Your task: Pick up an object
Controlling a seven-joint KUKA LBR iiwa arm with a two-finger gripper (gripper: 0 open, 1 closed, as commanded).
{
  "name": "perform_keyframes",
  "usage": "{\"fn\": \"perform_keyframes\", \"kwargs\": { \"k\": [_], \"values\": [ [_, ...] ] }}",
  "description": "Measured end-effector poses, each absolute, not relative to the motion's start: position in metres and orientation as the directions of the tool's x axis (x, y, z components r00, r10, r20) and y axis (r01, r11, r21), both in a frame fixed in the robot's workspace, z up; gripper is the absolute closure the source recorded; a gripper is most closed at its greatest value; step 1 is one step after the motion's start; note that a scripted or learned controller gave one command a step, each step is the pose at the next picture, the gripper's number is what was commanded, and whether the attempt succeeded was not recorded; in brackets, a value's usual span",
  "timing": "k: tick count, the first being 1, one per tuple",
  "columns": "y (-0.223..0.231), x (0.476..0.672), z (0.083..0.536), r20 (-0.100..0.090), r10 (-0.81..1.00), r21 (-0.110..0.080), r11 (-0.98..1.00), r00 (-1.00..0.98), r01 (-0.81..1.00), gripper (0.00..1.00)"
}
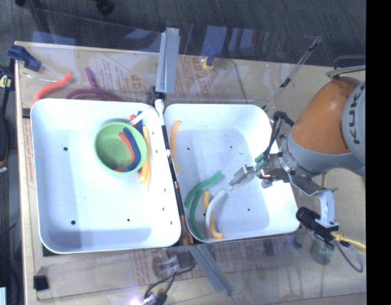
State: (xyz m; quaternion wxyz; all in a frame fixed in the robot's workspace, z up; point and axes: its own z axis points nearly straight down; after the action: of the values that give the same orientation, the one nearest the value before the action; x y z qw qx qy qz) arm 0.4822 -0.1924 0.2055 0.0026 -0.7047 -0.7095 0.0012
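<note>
Two bins side by side on the bench (259, 75); left bin (56, 189), right bin (246, 122), walls touching along the middle. Bowl (121, 147) sits in left bin, far-right part, with curved strips inside it and more strips just right of it against the wall. In right bin: one strip (174, 137) at far-left along the wall; cluster of curved strips (205, 205) at near-left corner. Gripper (243, 176) over right bin, centre-right, arm (325, 132) entering from right. Loose strips (53, 86) on bench beyond left bin, far-left
</note>
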Motion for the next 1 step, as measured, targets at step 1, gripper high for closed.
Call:
{"fn": "perform_keyframes", "kwargs": {
  "k": [1],
  "values": [
    [-0.122,0.5146,0.1209,0.001,0.998,-0.007,-0.07,0.07,0.998,0.0]
  ]
}}
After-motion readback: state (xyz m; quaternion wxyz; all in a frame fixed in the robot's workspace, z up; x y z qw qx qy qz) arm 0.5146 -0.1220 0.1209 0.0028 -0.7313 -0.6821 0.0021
